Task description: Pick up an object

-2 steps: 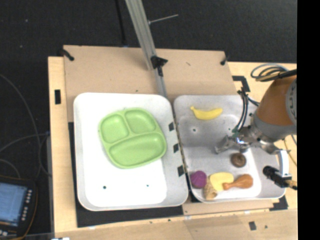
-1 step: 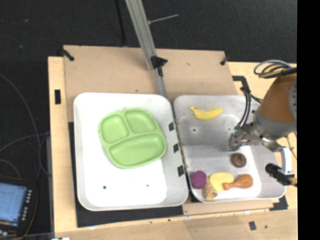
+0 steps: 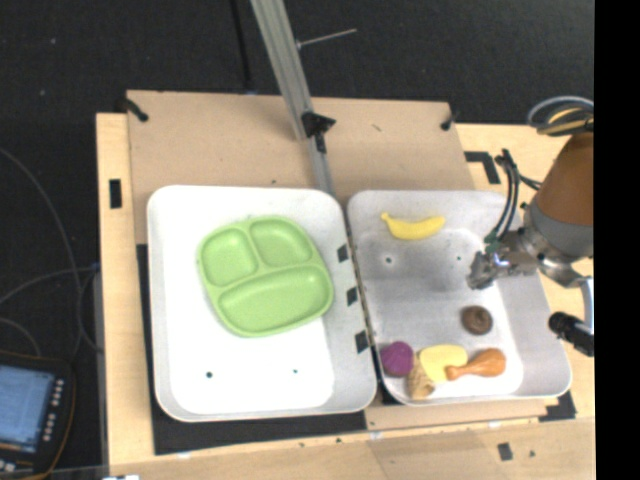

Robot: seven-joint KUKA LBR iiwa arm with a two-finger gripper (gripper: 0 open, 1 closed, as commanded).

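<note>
Our jaws point(image 3: 483, 271) hang low in the right bin point(image 3: 520, 383), holding no toy; we cannot tell how wide they are. The toys lie apart: banana point(image 3: 412, 226) behind, brown ball point(image 3: 477, 319) just ahead. We may grab only air between them.

The hand point(image 3: 487, 266) hangs over the right bin point(image 3: 430, 268), above a brown donut point(image 3: 477, 319).

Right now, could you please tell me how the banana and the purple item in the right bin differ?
The banana is yellow, long and curved; the purple item is round and compact. The banana lies alone near the far wall of the right bin; the purple item sits at the near edge, close beside a pale yellow piece. Both look like small toy foods.
</note>
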